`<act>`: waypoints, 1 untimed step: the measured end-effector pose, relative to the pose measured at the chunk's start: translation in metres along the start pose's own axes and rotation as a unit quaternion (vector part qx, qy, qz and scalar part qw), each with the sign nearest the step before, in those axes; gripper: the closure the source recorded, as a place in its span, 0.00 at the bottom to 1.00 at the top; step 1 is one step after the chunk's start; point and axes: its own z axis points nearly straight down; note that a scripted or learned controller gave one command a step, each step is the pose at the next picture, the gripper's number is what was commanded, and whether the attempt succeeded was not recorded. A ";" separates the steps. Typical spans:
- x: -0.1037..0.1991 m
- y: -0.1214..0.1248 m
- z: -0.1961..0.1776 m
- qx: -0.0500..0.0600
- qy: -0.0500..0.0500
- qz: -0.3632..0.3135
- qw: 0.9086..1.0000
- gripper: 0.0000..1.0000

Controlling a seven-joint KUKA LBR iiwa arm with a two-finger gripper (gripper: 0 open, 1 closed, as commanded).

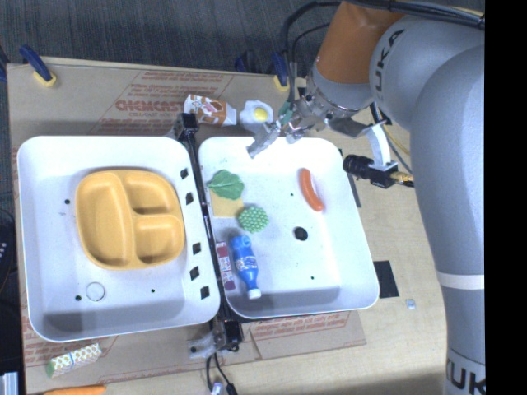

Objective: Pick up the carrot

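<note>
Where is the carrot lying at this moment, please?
The carrot lies in the right bin, in its upper right part, apart from the other items. A small black spot is just below it, and the pincer hangs up-left of it.

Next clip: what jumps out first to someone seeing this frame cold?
The big grey arm with its orange band fills the right side, its gripper hovering at the right bin's far rim. Next, the yellow divided tray in the left bin. The orange carrot lies untouched in the right bin, near a blue bottle.
</note>
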 end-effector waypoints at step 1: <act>0.026 -0.056 0.131 0.003 0.002 0.045 0.999 0.00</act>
